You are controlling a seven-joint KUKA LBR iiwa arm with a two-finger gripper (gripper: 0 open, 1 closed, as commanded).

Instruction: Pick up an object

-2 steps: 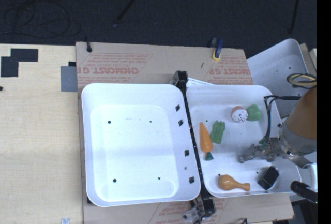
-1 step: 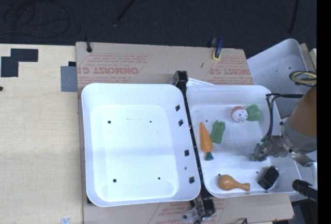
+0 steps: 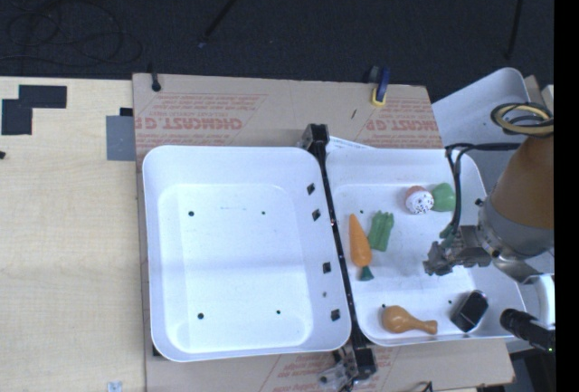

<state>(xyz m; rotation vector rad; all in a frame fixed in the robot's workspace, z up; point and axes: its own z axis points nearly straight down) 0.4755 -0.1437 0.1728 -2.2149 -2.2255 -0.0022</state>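
The toy carrot (image 3: 360, 244) lies in the right bin (image 3: 398, 177), near its left wall, long axis running roughly top to bottom of the view, orange body toward the far side and green tip toward the near side. Just beside it on the right sits a green ridged toy (image 3: 381, 231). Farther right are a white speckled ball (image 3: 418, 200) and a green piece (image 3: 443, 197), touching. At the near edge lie a tan gourd-shaped toy (image 3: 406, 320) and a black block (image 3: 469, 310). The left bin (image 3: 163, 173) adjoins on the counter (image 3: 63, 245). The jaws (image 3: 441, 259) hover over the right bin's floor; whether spread or pressed together cannot be told.
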